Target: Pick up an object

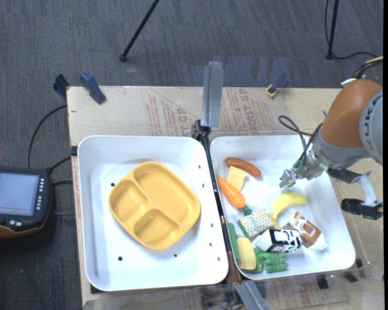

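Your gripper (288, 177) hovers just above the banana (288, 202), holding nothing (open or closed, I cannot tell). It looks light, smooth plastic; take it mid-curve.

Right bin (330, 237) holds a sausage (243, 167), carrot (231, 192), banana (288, 203), corn cob (246, 253) and small cartons (305, 230), clustered loosely toward its lower half.

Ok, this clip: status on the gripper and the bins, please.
Gripper low in right bin, nothing seen between its fingers. Banana just below it, toys heaped nearby. Yellow tray alone in left bin.
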